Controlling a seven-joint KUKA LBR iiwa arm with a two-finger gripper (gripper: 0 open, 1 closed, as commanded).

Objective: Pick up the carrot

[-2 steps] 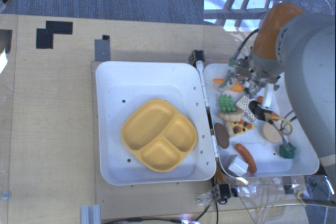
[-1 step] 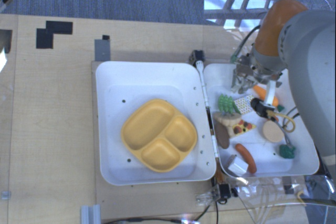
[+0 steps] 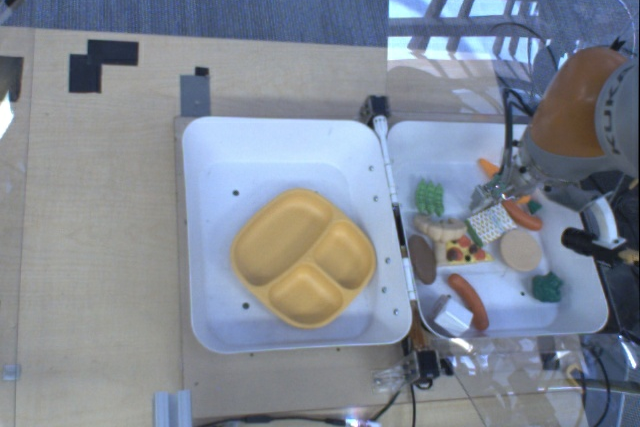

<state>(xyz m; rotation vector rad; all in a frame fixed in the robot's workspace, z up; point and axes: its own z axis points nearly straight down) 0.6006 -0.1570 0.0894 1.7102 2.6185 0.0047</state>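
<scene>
The carrot (image 3: pixel 523 214) is an orange piece with a small green end. It lies in the right bin (image 3: pixel 590 315) near its far right side, between a chequered packet (image 3: pixel 487 223) and the arm. My gripper (image 3: pixel 497 189) hangs low over the bin, just left of and above the carrot, close to the packet. The grey arm with its orange band (image 3: pixel 572 115) comes in from the right and covers the bin's far right corner. A smaller orange bit (image 3: pixel 487 165) shows just beyond the gripper; what it is I cannot make out.
The right bin also holds a green bunch (image 3: pixel 430 197), a pizza slice (image 3: pixel 465 251), a brown oval (image 3: pixel 423 259), a sausage (image 3: pixel 468 301), a white cup (image 3: pixel 452 319), a tan disc (image 3: pixel 520 252) and broccoli (image 3: pixel 546 288). A yellow divided plate (image 3: pixel 303 258) lies in the left bin (image 3: pixel 215 165).
</scene>
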